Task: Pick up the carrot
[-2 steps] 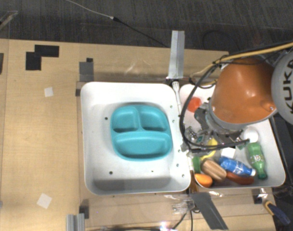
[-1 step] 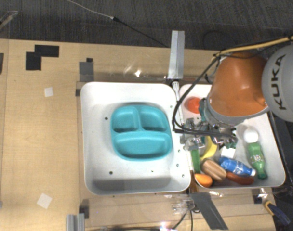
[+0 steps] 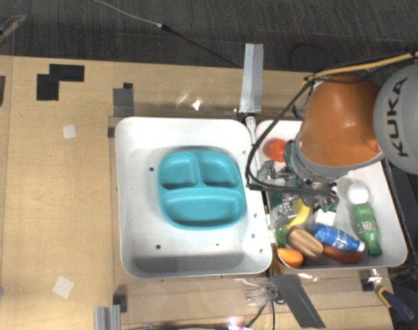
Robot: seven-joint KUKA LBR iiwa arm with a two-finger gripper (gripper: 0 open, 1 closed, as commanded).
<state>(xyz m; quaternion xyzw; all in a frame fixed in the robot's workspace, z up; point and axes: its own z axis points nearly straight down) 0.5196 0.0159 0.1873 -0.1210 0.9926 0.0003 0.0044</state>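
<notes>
The carrot is a small orange piece in the front left corner of the right bin, with a bit of green just behind it. My gripper hangs below the orange wrist band over the left middle of that bin. It sits above a yellow banana, a short way behind the carrot. Nothing shows held in it, and the wrist hides much of the bin's middle.
Beside the carrot lie a tan bun, a blue bottle, a dark red sausage and a green bottle. A red item sits at the back. The left bin holds a teal divided plate.
</notes>
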